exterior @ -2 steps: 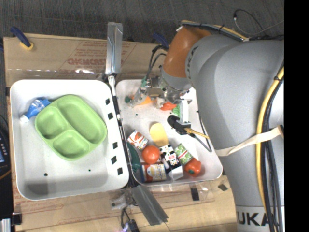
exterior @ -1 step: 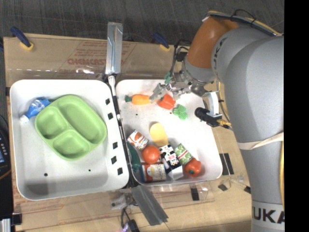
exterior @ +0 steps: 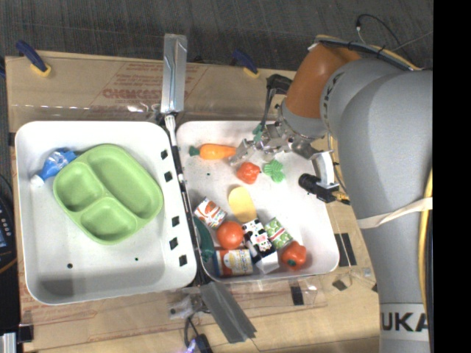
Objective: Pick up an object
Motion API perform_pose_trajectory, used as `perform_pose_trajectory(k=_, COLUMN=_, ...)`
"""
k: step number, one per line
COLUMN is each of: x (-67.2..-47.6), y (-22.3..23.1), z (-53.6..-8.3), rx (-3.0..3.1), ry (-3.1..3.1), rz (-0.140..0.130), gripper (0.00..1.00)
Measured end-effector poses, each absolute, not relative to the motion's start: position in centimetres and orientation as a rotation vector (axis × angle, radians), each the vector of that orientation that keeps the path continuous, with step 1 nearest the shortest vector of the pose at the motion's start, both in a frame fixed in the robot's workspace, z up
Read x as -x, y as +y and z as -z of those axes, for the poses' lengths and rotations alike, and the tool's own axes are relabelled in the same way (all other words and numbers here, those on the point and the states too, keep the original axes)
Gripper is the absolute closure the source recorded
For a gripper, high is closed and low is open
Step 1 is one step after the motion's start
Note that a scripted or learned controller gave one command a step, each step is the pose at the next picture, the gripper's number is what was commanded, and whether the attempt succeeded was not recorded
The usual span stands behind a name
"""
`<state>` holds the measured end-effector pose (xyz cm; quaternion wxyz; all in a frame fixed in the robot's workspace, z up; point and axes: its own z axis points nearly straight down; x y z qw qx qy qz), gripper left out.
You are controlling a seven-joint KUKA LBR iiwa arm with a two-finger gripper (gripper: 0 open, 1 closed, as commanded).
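Observation:
My gripper (exterior: 259, 148) hangs over the far part of the right bin (exterior: 324, 219), its fingers open and nothing between them. Just left of it lies an orange carrot (exterior: 215, 151). A small red pepper (exterior: 249, 172) and a green broccoli piece (exterior: 274, 170) sit right below it, apart from the fingertips. Nearer the front lie a yellow piece (exterior: 242, 201), a small can (exterior: 210, 213), a red tomato (exterior: 230, 234), a cow-patterned carton (exterior: 255, 235), a green carton (exterior: 278, 233) and another red pepper (exterior: 294, 255).
The left bin (exterior: 44, 271) holds a green divided plate (exterior: 109, 191) and a blue bottle (exterior: 55, 162) at its far left. A labelled can (exterior: 234, 262) lies against the right bin's front wall. The grey arm (exterior: 383, 160) covers the bench's right side.

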<state>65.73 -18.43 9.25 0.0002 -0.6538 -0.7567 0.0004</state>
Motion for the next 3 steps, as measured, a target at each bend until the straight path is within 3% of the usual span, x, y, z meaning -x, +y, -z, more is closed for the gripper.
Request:
perform_pose_trajectory(k=1, x=-63.4, y=-14.7, z=-9.2, rx=2.077, ry=-2.354, rz=-0.003, gripper=0.00)
perform_pose_trajectory(k=2, x=-63.4, y=-14.7, z=-10.2, rx=2.072, ry=-2.357, rz=-0.004, gripper=1.00)
perform_pose_trajectory(k=3, x=-63.4, y=-14.7, z=-11.2, rx=2.068, ry=-2.360, rz=-0.005, gripper=1.00)
